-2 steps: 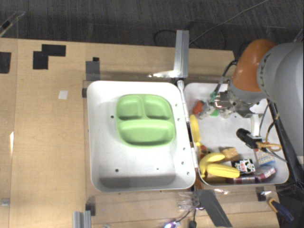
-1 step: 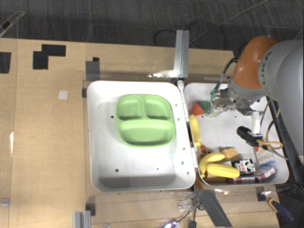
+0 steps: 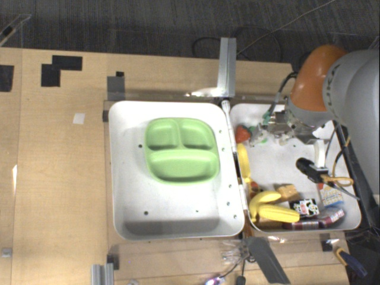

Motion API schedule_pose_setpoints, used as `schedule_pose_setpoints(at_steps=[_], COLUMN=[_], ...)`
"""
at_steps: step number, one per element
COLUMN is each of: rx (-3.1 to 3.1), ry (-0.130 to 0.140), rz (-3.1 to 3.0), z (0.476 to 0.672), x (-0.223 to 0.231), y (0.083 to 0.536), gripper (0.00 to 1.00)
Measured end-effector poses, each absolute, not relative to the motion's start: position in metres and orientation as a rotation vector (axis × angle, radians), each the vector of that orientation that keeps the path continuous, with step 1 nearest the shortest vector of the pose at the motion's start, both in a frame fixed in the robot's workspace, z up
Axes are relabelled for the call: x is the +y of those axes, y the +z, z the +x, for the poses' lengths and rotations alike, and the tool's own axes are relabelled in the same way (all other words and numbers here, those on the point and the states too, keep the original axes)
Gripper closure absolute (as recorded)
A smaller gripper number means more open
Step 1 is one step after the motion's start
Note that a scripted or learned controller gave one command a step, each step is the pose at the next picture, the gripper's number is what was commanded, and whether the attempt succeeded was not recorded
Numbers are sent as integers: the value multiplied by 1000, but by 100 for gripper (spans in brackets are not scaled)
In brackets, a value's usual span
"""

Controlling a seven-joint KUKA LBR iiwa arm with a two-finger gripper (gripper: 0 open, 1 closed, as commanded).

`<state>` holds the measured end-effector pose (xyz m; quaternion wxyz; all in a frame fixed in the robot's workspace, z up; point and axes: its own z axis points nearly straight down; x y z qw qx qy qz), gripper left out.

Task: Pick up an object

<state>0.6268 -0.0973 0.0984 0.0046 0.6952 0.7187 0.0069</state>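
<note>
Hand (image 3: 274, 126) positioned low over rear of right bin (image 3: 350, 215), beside red object (image 3: 242, 134); finger opening cannot be told, nothing seen held. Bananas (image 3: 270, 206), boxes and small items located along front of right bin. Green divided plate (image 3: 181, 149) located in left bin (image 3: 127, 177).

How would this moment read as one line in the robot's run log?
task: pick up an object | gripper: over right bin, far end, near red object | bananas: untouched | left bin: green tray
</note>
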Motion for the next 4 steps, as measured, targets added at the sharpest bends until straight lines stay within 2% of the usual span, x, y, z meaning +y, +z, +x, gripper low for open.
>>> schedule_pose_setpoints(at_steps=[1, 2, 3, 4], rx=[2273, 2227, 2239, 2341], ry=[-45, 7, 9, 11], rz=[2216, 2204, 2192, 2085], z=[662, 646, 642, 673], x=[-99, -152, -177, -111], y=[86, 87, 87, 87], gripper=[0, 0, 0, 0])
